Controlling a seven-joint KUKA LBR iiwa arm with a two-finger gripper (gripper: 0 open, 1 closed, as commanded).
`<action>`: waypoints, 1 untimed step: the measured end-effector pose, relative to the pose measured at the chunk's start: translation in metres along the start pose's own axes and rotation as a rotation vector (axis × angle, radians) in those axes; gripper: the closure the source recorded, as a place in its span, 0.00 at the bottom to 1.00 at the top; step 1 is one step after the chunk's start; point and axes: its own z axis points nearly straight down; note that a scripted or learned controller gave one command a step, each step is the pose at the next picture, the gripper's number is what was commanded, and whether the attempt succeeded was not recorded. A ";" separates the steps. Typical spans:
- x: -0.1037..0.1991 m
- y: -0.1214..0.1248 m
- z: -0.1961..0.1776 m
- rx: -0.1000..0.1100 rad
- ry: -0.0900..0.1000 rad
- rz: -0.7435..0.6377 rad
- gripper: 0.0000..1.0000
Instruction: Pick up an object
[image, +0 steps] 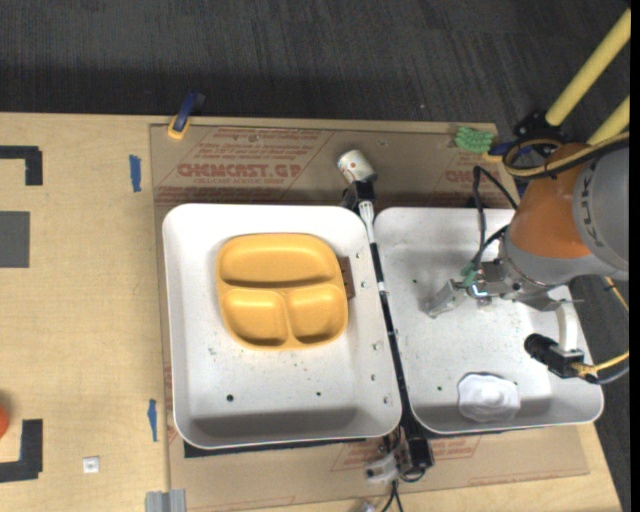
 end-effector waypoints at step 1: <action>-0.058 0.019 0.000 0.003 0.008 0.079 0.00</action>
